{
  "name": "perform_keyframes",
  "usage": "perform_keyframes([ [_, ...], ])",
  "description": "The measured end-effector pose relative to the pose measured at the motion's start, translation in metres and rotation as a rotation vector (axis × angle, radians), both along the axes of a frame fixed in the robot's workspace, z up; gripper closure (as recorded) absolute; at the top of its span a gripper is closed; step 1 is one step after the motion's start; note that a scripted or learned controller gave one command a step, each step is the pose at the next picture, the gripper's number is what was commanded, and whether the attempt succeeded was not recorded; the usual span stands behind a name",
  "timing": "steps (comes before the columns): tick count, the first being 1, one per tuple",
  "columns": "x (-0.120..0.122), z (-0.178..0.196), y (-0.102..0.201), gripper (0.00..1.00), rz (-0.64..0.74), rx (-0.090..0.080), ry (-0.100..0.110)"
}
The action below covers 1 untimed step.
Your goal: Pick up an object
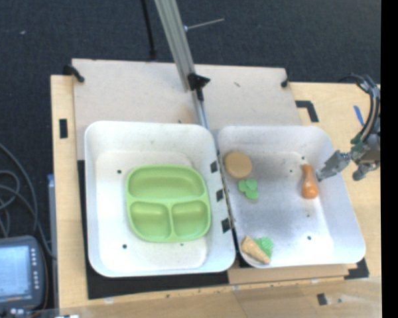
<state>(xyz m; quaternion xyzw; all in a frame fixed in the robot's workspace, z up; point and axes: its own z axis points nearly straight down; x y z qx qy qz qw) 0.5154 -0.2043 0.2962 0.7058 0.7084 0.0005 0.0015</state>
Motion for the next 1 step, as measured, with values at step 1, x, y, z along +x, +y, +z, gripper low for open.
perform_keyframes([
  [1, 0.0, 0.0, -0.0001, 0.0, -0.001, 0.0, 0.0],
])
